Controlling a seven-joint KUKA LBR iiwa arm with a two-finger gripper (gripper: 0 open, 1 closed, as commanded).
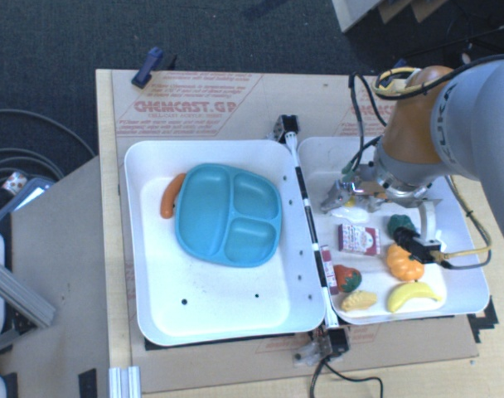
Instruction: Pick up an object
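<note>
The arm is reaching in from the right and the tool (351, 196) is hanging low over the upper part of the right bin (318, 152). Tool state: cannot tell, wrist is covering it.

Candidate items are all lying in the right bin: a red-and-white packet (357, 239) just below the tool, a dark green piece (399, 223) beside it, an orange toy fruit (404, 262), a yellow banana (414, 295), a corn-like yellow piece (358, 300) and a small red-and-green toy (346, 277) near the divider.

Handling (est.): toy food is looking like light, stiff, smooth plastic, so it is prob. slipping under a shallow pinch; grip across the narrow width, at mid-body. The packet is lying flat, prob. hard to get under; take it by the long edges.

Obstructions: items are sitting close together, so the tool is risking nudging neighbours; bin wall and centre rail are limiting approach near the red-and-green toy.

Left bin (144, 222) is holding a blue divided plate (229, 215) w/ an orange carrot-like piece (169, 196) touching its left edge
</note>
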